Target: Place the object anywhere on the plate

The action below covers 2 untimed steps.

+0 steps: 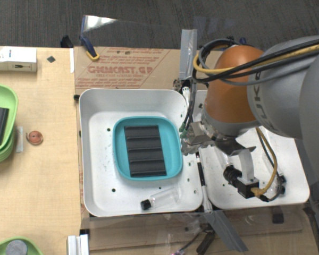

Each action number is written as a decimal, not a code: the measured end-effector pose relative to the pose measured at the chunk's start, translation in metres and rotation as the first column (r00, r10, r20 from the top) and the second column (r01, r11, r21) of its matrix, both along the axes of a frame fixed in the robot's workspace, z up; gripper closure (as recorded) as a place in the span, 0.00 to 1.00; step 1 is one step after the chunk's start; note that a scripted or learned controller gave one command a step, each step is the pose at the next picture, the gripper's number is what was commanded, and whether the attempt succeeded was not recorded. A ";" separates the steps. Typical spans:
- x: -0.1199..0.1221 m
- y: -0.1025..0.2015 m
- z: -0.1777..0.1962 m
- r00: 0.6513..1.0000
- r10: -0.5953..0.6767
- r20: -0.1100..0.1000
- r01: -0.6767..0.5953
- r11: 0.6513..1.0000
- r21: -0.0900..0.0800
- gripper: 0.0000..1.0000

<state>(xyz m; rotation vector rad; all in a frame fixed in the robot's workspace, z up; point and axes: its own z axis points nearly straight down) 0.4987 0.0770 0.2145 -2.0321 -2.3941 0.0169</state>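
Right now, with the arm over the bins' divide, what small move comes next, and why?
Probably shift the gripper toward the clear vial lying in the left bin, below the teal plate. The vial isn't on the plate yet, and the arm sits away from it.

Glossy teal plastic plate (149, 149) – ribbed matt black insert (144, 150) – in a smooth white bin (95, 158).

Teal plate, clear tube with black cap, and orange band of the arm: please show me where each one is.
Teal plate (120, 147): camera view, bare left rim.
Clear tube (165, 197): camera view, middle of transparent body.
Orange band (231, 89): camera view, centre of orange dome.
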 end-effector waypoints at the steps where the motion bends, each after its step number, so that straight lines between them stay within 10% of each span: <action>1: 0.000 0.000 0.000 1.000 0.000 0.000 0.000 1.000 0.000 0.00; 2: 0.006 -0.068 -0.024 1.000 0.026 0.004 -0.026 1.000 0.006 0.00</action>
